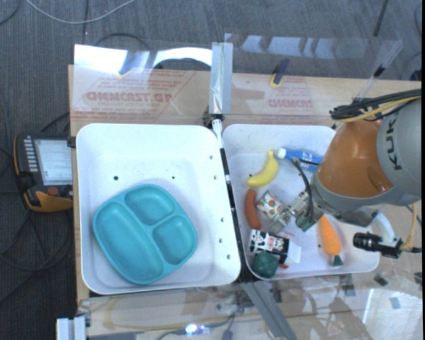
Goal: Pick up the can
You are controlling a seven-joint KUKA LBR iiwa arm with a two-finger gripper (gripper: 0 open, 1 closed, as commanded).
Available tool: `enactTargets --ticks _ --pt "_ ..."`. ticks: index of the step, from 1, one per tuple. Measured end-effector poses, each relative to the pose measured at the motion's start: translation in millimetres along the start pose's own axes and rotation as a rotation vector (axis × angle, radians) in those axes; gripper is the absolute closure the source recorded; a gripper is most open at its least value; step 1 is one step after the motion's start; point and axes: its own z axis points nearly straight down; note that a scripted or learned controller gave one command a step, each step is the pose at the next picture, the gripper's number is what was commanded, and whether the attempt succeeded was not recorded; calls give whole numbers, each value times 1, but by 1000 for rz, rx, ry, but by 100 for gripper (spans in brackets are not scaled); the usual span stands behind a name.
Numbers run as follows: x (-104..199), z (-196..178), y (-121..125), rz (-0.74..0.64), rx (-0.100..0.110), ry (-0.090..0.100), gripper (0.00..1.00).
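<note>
Tool [299,216] low over the right bin [283,130], apart or together we cannot tell; the can [270,244], which we judge to be the dark-labelled one on its side, lies near the tool, down-left of it in view; long axis roughly crosswise.

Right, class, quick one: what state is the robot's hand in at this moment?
Hand: low in the right bin, beside the small patterned carton; open or closed cannot be told.
</note>
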Motion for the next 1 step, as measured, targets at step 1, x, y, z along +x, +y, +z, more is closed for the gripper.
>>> enactTargets --ticks 1 --pt "-33 4 64 126 9 15 0"
